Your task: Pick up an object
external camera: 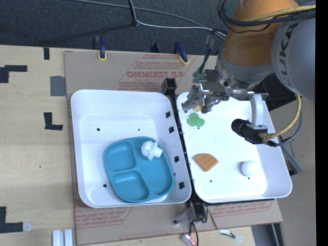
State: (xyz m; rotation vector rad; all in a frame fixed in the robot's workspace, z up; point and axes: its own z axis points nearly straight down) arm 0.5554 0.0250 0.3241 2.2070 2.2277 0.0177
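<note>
While the grey arm [287,40] with its orange band reached in from the right over the worktop [31,152], its hand [197,104] hung at the upper left corner of the right bin [274,186], just above a small green object [195,120]; whether the hand was apart or together could not be told from this angle, and nothing was seen between its fingers. Two shallow white bins sat side by side on a sheet of printed cardboard [138,73]. A blue divided tray [137,169] lay in the left bin [82,111], with a small white object [151,149] resting at its upper right edge. Lower in the right bin lay a tan, cracker-like piece [205,162] and, well apart to its right, a white ball [248,168].
</note>
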